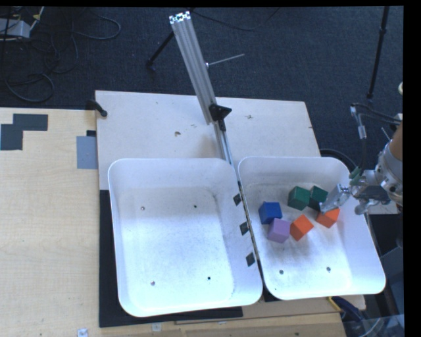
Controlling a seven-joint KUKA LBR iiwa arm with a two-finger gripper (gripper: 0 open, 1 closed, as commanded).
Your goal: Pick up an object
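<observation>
No readable text, label, brand, number or sign anywhere. Blank on the two shallow white plastic bins (172,172), blank on the small coloured blocks (279,230), blank on the pale wooden bench top (46,217) with its plain grey patches. Only a black-and-white checker pattern at the tip of the slanted grey metal rail (179,18), bearing no letters or digits.

A slanted aluminium rail (197,72) leans over the white board (158,125), a black clamp (219,113) gripping it, while loose cables (39,39) snake across dark carpet (296,46).
</observation>
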